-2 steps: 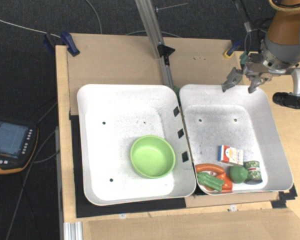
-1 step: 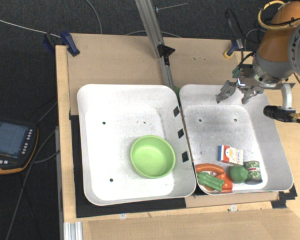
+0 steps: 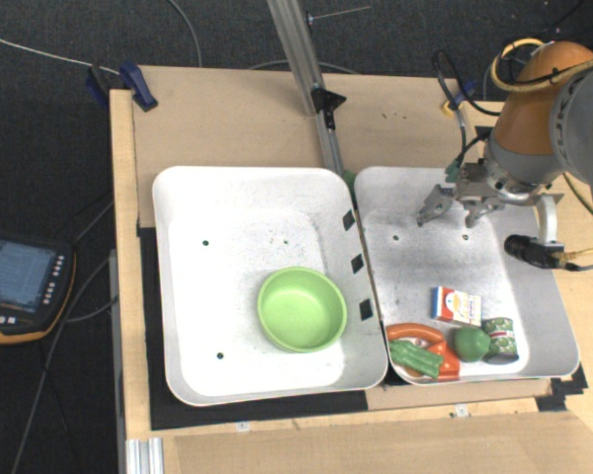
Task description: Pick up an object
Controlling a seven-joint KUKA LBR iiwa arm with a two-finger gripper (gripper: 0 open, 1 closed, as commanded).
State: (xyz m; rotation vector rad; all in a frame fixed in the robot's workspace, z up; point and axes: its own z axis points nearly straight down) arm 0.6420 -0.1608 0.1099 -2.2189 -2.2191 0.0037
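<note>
My gripper [image 3: 455, 208] hangs over the far part of the right bin [image 3: 415, 265], its fingers spread open with nothing between them. Well toward the front of that bin lie a small white and red box [image 3: 457, 305], a green ball [image 3: 468, 344], a dark green can [image 3: 500, 338] and an orange dish holding a green vegetable [image 3: 421, 354]. A light green bowl [image 3: 301, 309] sits in the left bin [image 3: 227, 225], near its front right.
A slanted metal post [image 3: 301, 52] rises from behind the bins near their shared edge. Black clips [image 3: 356, 261] line the divide between the bins. A handheld pendant [image 3: 20, 284] rests off the bench at the left.
</note>
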